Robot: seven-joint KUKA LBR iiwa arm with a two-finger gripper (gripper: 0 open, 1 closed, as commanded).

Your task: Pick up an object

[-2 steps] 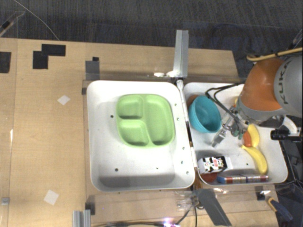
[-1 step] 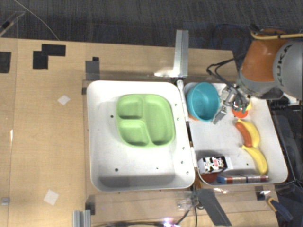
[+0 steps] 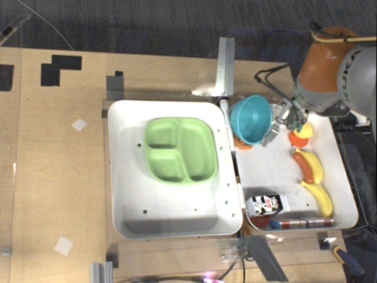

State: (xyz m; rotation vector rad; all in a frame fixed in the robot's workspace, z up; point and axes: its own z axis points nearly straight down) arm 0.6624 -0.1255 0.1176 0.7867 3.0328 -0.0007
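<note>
A teal bowl (image 3: 250, 119) hangs tilted over the left edge of the right bin (image 3: 265, 170), its opening turned toward the camera. My gripper (image 3: 278, 125) is at the bowl's right rim and is shut on it, with one grey finger (image 3: 270, 137) showing outside the wall. The arm's orange band (image 3: 321, 63) is at the upper right. An orange piece (image 3: 242, 144) peeks out from under the bowl.
A green divided plate (image 3: 179, 149) lies in the left bin (image 3: 126, 217). The right bin holds a yellow-orange toy (image 3: 300, 136), a red sausage (image 3: 303, 164) against a banana (image 3: 318, 197), a small black-and-white box (image 3: 265, 204) and markers (image 3: 301, 223). A metal post (image 3: 226, 66) stands between the bins.
</note>
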